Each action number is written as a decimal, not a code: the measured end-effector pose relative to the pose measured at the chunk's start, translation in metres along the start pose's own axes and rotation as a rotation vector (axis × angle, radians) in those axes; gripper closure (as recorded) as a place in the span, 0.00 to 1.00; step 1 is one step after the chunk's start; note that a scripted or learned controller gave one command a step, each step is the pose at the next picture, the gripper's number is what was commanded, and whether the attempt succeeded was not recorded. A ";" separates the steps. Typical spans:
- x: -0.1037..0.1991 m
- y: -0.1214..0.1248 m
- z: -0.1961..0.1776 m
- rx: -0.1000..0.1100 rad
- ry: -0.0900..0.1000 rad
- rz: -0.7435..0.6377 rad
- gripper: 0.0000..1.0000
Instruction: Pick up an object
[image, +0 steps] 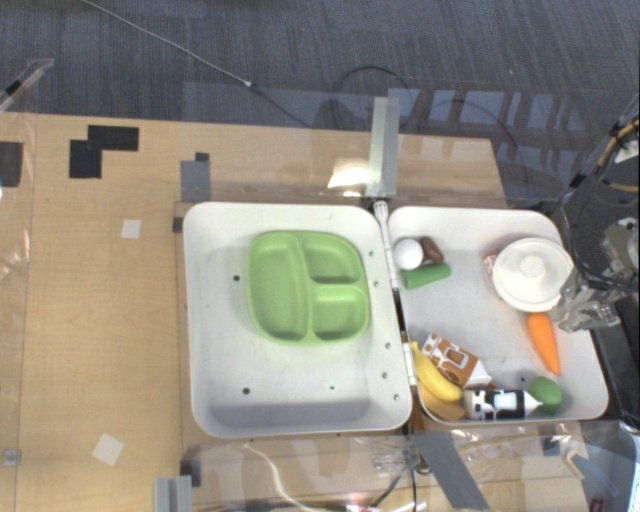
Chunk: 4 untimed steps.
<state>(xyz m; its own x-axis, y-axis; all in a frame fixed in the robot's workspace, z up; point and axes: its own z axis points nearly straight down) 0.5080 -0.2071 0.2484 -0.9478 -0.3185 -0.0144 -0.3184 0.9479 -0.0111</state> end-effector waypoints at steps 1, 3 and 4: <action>0.001 0.002 0.004 -0.006 0.006 -0.001 0.00; 0.007 0.005 0.158 -0.003 0.001 0.100 0.00; -0.011 0.025 0.158 0.001 0.000 0.226 0.00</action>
<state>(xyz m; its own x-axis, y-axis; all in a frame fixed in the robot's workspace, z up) 0.5136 -0.1811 0.0907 -0.9950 -0.0981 -0.0168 -0.0980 0.9952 -0.0082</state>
